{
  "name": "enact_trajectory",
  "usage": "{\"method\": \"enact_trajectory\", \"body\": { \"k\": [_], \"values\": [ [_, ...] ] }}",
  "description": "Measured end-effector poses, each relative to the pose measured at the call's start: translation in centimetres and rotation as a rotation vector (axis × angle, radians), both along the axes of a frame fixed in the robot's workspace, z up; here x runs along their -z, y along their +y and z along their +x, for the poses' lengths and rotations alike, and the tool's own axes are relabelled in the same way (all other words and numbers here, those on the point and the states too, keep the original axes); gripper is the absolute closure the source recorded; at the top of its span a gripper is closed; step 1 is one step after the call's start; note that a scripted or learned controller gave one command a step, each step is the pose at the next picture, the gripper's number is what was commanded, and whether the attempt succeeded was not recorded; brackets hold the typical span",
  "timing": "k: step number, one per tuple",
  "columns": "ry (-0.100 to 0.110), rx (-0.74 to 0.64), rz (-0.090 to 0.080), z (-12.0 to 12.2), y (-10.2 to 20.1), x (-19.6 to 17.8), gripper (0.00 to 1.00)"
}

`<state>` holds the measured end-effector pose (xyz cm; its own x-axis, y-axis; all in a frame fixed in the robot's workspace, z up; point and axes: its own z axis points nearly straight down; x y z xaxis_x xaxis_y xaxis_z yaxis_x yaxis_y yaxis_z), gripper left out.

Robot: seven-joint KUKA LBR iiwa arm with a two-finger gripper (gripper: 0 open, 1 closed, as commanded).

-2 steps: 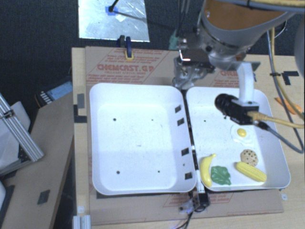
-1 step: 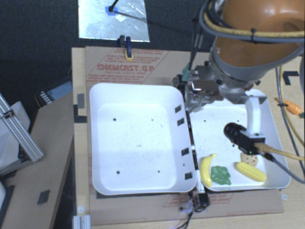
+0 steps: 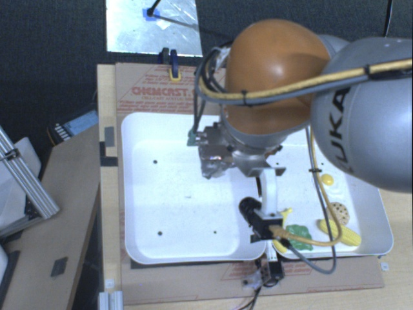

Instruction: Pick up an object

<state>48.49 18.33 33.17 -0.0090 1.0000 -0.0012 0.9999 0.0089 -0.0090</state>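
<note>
The claw (image 3: 211, 163) is hanging low over the left bin (image 3: 155, 192), near that bin's inner wall. I cannot tell whether it is apart or together, because the wrist is covering it from above. A grasp made here is likely heading for nothing, I judge. The candidates, a green piece (image 3: 299, 233), a round biscuit (image 3: 339, 212) and a long yellow piece (image 3: 345, 236), are all lying well apart from the claw, in the right bin (image 3: 382, 236) on the arm's side. The arm is reaching in steeply, and its orange band (image 3: 277, 70) is looming above the wrist.

arm (image 3: 368, 108) grey | orange band (image 3: 277, 70) | yellow cable (image 3: 303, 86) | black lettering (image 3: 338, 134)
</note>
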Motion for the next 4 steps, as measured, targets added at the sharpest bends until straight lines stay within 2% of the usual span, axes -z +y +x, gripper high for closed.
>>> {"method": "enact_trajectory", "body": {
  "k": [1,2,3,4],
  "values": [
    [0.005,0.004,-0.003,0.1,4.2,17.2,1.0],
    [-0.002,0.012,-0.003,2.7,0.7,24.4,1.0],
    [-0.017,0.004,0.004,8.6,4.3,21.8,1.0],
    [-0.017,0.004,0.006,7.5,5.2,12.4,1.0]
  ]
}}
